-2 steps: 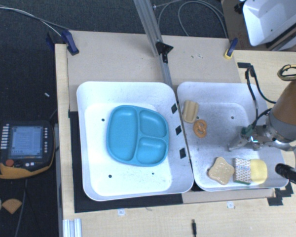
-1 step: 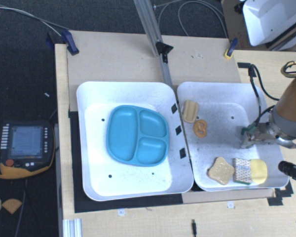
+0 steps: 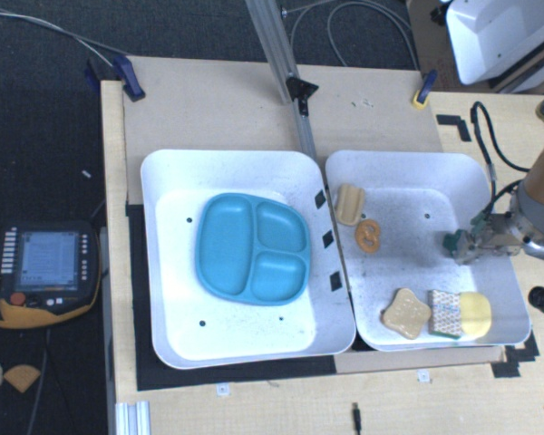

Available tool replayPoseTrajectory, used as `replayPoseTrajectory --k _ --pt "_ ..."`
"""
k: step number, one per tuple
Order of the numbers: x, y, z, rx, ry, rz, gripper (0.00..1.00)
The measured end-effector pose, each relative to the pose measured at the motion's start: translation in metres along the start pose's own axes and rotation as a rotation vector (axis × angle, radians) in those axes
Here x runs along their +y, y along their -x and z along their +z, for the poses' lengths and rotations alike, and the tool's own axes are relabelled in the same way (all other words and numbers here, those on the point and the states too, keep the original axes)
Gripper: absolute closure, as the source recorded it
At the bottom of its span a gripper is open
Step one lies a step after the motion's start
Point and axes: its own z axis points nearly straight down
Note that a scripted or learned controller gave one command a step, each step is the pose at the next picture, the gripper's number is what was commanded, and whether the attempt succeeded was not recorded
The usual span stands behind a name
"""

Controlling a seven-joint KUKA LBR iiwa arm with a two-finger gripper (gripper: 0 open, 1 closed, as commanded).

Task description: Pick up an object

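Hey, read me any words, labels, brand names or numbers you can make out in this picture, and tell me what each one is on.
No text can be read here.
The handheld control pendant left of the bench has a lit screen, but its contents are too small and blurred to read.
The patterned packet in the right bin shows a print with no legible words.

The end effector (image 3: 460,244) hovers in the right bin (image 3: 408,175), above a yellow sponge (image 3: 476,314).
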Motion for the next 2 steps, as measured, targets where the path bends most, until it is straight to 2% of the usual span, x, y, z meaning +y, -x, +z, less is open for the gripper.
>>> replayPoseTrajectory --k 1,2 --pt "0.003 0.000 -0.044 -0.001 0.001 0.000 1.00" --pt "0.006 0.001 -0.109 -0.002 0.004 0.000 1.00"
